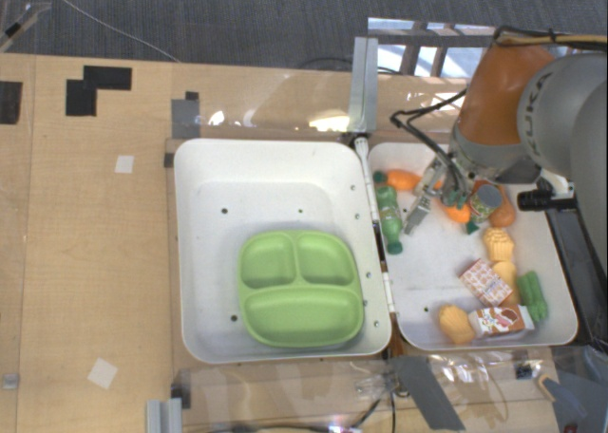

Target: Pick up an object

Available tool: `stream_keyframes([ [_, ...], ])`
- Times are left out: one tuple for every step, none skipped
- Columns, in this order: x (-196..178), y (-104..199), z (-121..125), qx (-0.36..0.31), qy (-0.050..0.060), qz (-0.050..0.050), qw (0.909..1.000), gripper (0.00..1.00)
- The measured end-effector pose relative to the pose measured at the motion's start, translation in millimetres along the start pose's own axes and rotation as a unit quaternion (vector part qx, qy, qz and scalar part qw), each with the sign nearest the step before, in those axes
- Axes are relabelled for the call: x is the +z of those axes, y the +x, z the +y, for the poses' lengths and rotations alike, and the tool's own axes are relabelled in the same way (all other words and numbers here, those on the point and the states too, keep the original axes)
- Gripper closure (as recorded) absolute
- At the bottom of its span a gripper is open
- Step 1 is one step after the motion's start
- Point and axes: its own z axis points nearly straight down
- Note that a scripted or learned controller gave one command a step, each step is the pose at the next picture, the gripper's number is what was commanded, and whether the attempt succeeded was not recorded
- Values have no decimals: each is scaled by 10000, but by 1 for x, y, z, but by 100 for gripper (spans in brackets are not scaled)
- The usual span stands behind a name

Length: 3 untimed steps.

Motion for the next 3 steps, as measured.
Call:
stream_keyframes([
  [-16, -7, 2, -16, -56, -209, 9998, 100],
  [-124, 13, 45, -245, -110, -241, 9993, 100],
  [-211, 10, 23, -33, -103, -234, 9997, 100],
])
